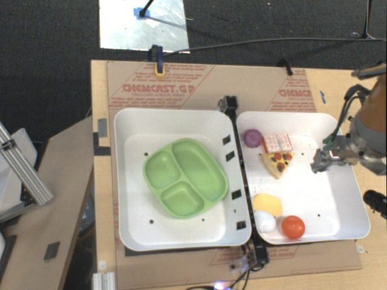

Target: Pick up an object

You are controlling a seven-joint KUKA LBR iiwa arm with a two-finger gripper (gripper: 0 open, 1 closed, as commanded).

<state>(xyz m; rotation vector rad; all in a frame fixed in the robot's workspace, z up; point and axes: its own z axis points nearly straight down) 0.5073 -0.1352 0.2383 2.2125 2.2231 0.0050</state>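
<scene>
The right bin (338,219) holds several toy foods. A purple ball (253,138) lies at its back left, beside a small red and white box (277,143). A pizza slice (277,162) rests just in front of the box. Near the front left sit a yellow piece (268,203), a white egg (265,221) and a red tomato (293,226). My gripper (322,162) hangs over the right side of this bin, to the right of the pizza slice and apart from it. Nothing shows between its fingers.
The left bin (130,180) carries a green divided plate (184,177). A black divider (237,168) runs between the two bins. A clamp (158,60) stands at the bench's back edge, and a metal rail (21,168) lies at far left.
</scene>
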